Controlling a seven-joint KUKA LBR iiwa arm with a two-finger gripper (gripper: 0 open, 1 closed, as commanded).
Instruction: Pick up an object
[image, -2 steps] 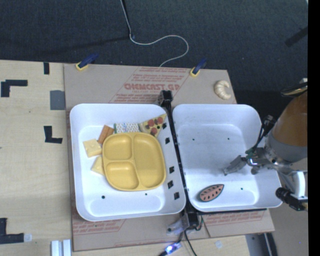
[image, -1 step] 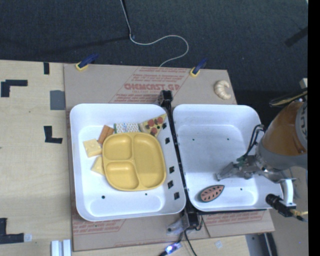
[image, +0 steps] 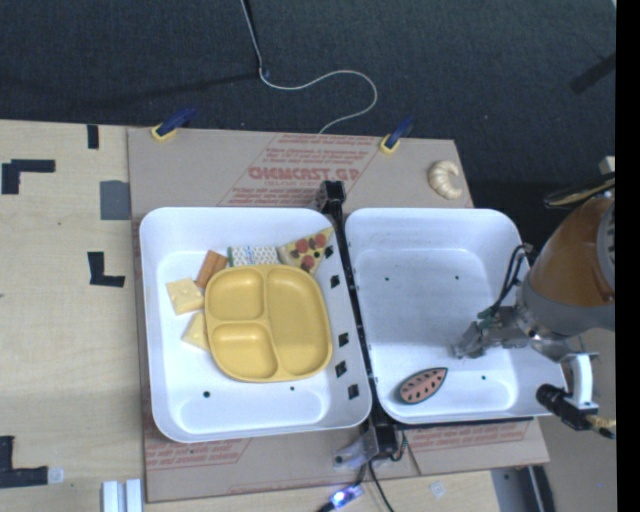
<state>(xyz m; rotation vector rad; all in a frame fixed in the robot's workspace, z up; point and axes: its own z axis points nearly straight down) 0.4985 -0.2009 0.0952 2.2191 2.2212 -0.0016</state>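
A small brown oval object (image: 423, 385) with dark markings lies near the front of the right bin (image: 400, 250). My gripper (image: 472, 343) hangs low over that bin's right side, up and to the right of the oval object and apart from it. Nothing shows between its fingers. The arm (image: 570, 275) with its orange band reaches in from the right edge.
The left bin (image: 160, 300) holds a yellow divided plate (image: 268, 322) with several small food-like pieces along its upper left. A dark divider (image: 345, 320) runs between the bins. A beige item (image: 447, 179) lies on the cardboard behind the right bin.
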